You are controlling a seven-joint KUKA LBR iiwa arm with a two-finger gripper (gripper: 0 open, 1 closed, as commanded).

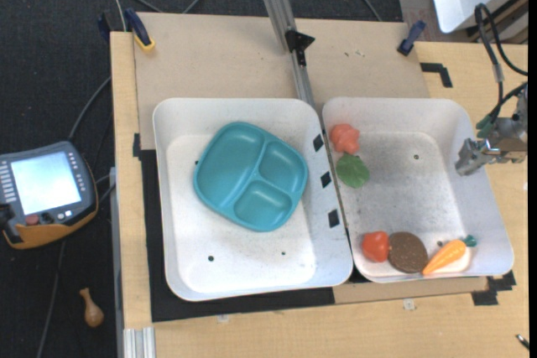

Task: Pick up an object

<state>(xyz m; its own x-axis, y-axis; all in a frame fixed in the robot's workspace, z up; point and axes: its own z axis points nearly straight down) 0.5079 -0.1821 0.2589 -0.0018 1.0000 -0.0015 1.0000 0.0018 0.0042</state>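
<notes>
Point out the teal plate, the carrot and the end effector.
teal plate [250, 175], camera view, centre ridge.
carrot [445, 256], camera view, orange body.
end effector [466, 163], camera view, fingertip end.

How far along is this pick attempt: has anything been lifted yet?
Nothing looks done: every item lies in a bin. The teal plate sits in the left bin; the tomato, brown patty, carrot, green vegetable and pink piece rest in the right bin. The gripper is at that bin's right rim, touching none. Reaching, grasping and lifting remain.

carrot [445, 256] | orange, lying tilted | right bin's [436, 109] near corner
</notes>
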